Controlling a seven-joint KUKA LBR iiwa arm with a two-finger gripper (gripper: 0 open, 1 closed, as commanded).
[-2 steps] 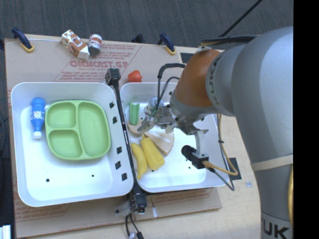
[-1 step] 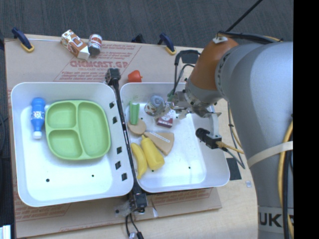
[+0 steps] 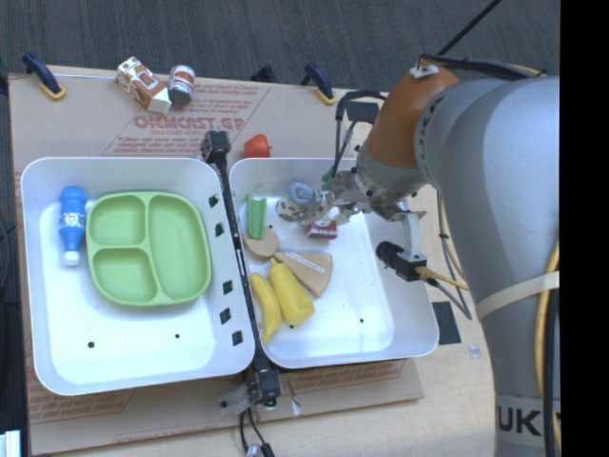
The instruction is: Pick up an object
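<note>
Grey and orange, the arm (image 3: 447, 150) reaches into the right bin (image 3: 400, 317), its gripper (image 3: 328, 208) low over a small dark red item (image 3: 324, 227) near the bin's back; whether the pincer grips it, I cannot tell. Yellow bananas (image 3: 281, 298) lie nearby.

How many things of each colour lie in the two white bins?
Green: 2, divided plate and small stick
Blue: 1, bottle
Yellow: 2, banana and block
Tan: 2, round piece and wedge
Mixed colours near the gripper: 2
Total: 9
</note>
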